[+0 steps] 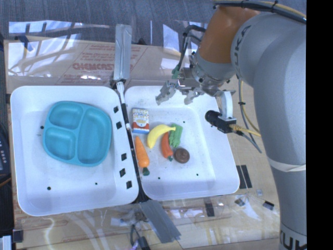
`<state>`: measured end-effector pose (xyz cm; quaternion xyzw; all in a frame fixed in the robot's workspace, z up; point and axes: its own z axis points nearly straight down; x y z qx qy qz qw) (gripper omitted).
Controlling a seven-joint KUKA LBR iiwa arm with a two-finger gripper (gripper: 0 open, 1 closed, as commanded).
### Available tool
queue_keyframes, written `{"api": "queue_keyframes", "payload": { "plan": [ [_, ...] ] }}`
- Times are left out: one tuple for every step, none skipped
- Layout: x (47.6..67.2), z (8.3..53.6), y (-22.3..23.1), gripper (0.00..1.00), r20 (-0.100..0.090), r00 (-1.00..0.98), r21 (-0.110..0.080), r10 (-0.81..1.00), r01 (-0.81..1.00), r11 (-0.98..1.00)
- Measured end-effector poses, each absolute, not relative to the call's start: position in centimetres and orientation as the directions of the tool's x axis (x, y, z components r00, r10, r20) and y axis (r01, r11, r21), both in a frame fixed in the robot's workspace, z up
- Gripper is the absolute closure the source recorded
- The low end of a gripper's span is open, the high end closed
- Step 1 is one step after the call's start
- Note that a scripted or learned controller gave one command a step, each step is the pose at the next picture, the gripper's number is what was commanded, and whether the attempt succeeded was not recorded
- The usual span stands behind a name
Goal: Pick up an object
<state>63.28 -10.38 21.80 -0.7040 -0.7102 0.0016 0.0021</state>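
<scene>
Several toy foods lie in the right bin (218, 165): a small juice carton (140, 121), a yellow banana (157, 134), a green vegetable (176, 135), an orange carrot (141, 153) by the left wall, a smaller red-orange carrot (166, 147) and a brown round piece (181, 155). My gripper (178, 94) hangs over the bin's far edge, above and behind the banana, its grey fingers (165, 94) spread apart with nothing between them.
The left bin (26, 155) holds a blue divided plate (77, 132). A metal bar (123, 53) stands at the back between the bins. Black clips line the shared wall. The grey arm (270, 87) fills the right side above the bench.
</scene>
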Motion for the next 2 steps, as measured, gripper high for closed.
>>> {"api": "queue_keyframes", "payload": {
  "plan": [
    [61.8,9.7,-11.2,0.00,0.000,-0.033,0.006,0.999,0.999,0.033],
    [57.7,9.7,-10.1,0.00,-0.002,-0.017,0.009,1.000,1.000,0.017]
  ]
}}
